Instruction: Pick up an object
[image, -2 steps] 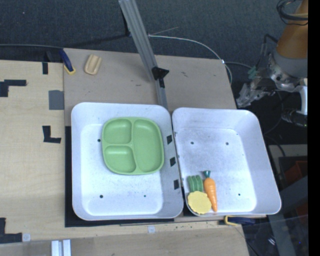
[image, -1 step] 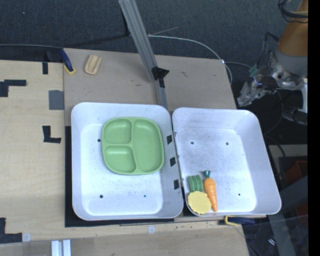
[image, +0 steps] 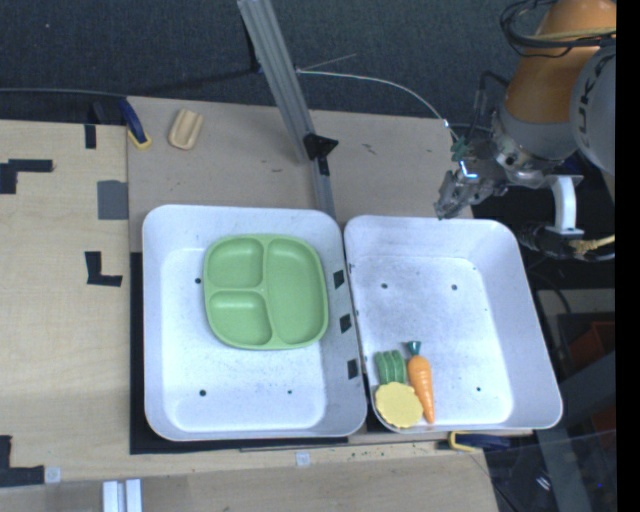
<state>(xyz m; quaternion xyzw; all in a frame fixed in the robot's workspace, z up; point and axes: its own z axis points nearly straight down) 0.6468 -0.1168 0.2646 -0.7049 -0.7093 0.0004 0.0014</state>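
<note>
Carrot (image: 421, 386), yellow disc (image: 398, 405) and green piece (image: 390, 367) lay clustered at the right bin's (image: 500, 300) near-left corner. I judged them light, rigid, slick plastic; the carrot's midsection suited pinching. Gripper (image: 452, 196) hovered over the far rim; finger state indeterminable.

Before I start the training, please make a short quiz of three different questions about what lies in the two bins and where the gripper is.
1. True or false: the green divided plate lies in the left bin.
2. Multiple choice: the toy carrot in the right bin lies near which edge of it? A) far edge B) near edge, toward the left bin C) right edge
3. Fill in: the gripper hangs above the right bin's far ____ .

Key
1. True.
2. B; it lies beside a yellow round piece and a green piece.
3. Rim, apart from all three toys.
</note>
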